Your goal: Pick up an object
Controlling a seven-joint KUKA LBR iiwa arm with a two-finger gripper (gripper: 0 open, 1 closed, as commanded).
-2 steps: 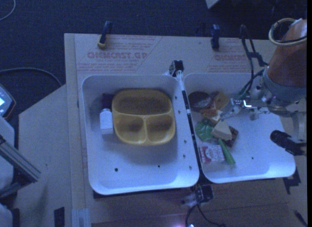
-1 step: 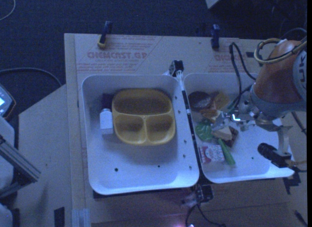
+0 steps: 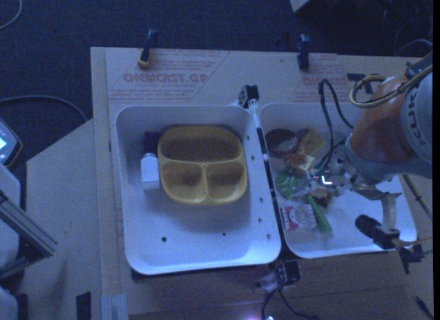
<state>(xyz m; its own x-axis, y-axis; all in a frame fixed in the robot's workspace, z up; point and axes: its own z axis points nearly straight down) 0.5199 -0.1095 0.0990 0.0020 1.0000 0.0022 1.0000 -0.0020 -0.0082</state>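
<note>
Under dim bluish light, the counter (image 3: 172,71) carries two white bins side by side. The left bin (image 3: 130,195) holds a yellow plate (image 3: 203,164) with three compartments, lying flat near the middle. A small white bottle (image 3: 149,169) stands just beside the plate's left edge, and a dark thing (image 3: 151,137), too dim to make out, lies behind the bottle. The right bin (image 3: 357,239) holds a loose cluster in its left half. There is a brown round lid (image 3: 282,141) towards the back, with a yellow scrap (image 3: 314,143) just to its right. A green wrapper (image 3: 286,185) lies near the dividing wall. A red and white packet (image 3: 299,217) lies nearer the front, with a green stick (image 3: 320,217) touching its right side. The arm (image 3: 385,140) reaches in from the right, its orange band above the right bin, and the hand (image 3: 325,181) sits low over the cluster, between the wrapper and the stick, behind the packet. Whether the hand is open or closed cannot be told in this light, and nothing can be seen gripped in it. Two clamps (image 3: 147,48) sit on the counter's back edge.
</note>
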